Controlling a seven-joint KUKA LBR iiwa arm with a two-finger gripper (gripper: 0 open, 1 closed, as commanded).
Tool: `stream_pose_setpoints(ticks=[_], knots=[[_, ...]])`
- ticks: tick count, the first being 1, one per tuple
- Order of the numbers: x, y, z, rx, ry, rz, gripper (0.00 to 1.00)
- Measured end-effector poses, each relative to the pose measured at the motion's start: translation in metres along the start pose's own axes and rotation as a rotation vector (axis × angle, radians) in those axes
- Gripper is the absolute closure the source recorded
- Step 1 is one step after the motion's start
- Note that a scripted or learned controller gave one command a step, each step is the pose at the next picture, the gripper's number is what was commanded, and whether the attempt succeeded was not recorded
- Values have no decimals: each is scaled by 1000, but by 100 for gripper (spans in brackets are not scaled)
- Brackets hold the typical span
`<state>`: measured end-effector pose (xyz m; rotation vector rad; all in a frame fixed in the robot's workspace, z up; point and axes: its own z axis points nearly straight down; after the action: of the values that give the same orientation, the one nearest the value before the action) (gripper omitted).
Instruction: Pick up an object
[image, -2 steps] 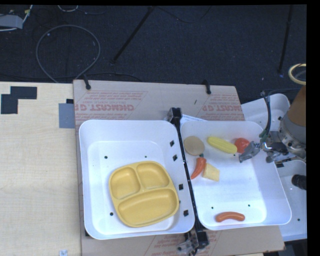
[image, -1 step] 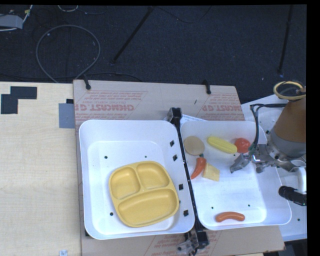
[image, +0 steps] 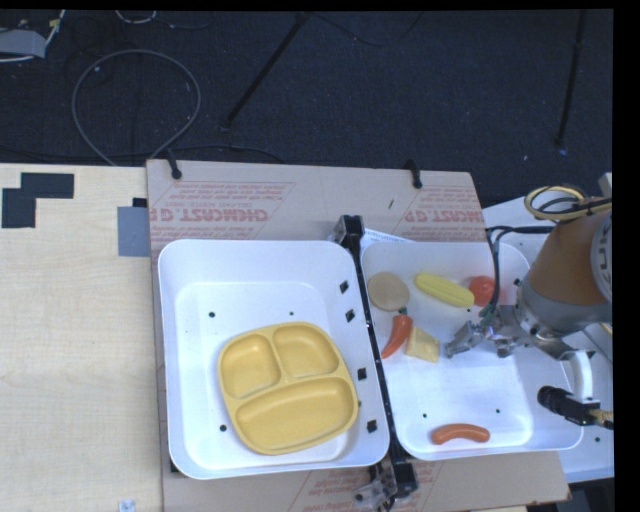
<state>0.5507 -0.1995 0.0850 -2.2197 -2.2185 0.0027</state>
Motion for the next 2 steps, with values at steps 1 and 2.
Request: stream_pose_setpoints(ticks=[1, 2], knots=[[-1, 0, -13, -1, 0, 2, 100], [-11, 5, -65, -5, -2, 3, 100]])
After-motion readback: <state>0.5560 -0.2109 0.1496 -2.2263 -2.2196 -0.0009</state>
